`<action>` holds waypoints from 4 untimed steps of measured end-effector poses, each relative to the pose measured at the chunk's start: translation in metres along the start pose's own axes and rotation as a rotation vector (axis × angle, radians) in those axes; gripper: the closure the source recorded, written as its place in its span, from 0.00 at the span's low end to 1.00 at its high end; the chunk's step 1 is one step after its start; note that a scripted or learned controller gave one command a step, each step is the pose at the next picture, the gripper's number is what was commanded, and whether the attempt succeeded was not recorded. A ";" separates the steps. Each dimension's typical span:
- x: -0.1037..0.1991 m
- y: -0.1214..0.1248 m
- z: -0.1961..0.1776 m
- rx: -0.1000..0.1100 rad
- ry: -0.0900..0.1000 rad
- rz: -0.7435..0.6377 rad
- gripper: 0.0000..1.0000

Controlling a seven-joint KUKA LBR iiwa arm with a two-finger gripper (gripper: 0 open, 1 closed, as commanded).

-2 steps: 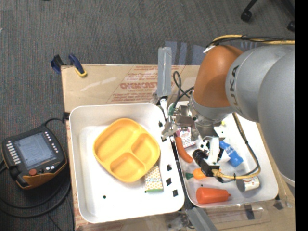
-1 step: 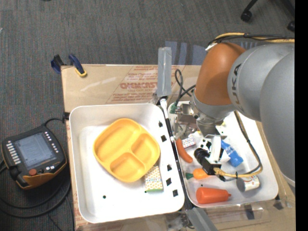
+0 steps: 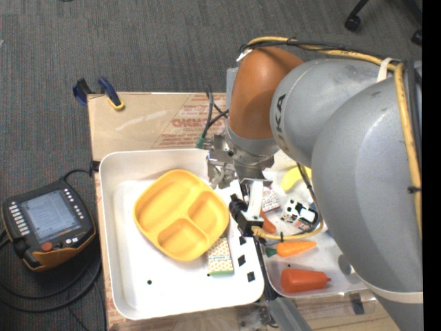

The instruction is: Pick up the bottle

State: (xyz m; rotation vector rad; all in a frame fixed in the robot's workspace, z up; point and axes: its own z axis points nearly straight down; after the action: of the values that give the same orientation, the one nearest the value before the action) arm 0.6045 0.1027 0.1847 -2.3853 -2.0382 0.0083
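- The hand (image 3: 222,165) is hanging over the divide between the two bins; whether it is spread or pressed together cannot be told.
- A yellow divided plate (image 3: 180,214) is lying just beside the hand, toward the view's left, in the left bin (image 3: 117,254).
- The red-orange bottle (image 3: 303,279) is lying on its side in the right bin (image 3: 331,261), well apart from the hand, toward the view's lower right.
- A carrot (image 3: 296,249) is lying just beside the bottle, on the side facing the hand.

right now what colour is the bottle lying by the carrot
The bottle is orange-red, a shade redder than the carrot above it; the camera view shows it best.
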 end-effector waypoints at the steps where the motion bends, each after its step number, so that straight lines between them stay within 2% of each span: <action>1: 0.084 0.025 0.002 -0.001 -0.001 0.028 1.00; 2: 0.147 0.015 0.028 -0.002 -0.001 0.487 1.00; 3: 0.069 0.011 -0.068 -0.002 -0.001 0.320 1.00; 4: 0.147 0.015 0.002 -0.001 -0.002 0.428 1.00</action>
State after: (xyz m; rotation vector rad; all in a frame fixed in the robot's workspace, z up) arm 0.6422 0.2457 0.1826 -2.7665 -1.4863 0.0105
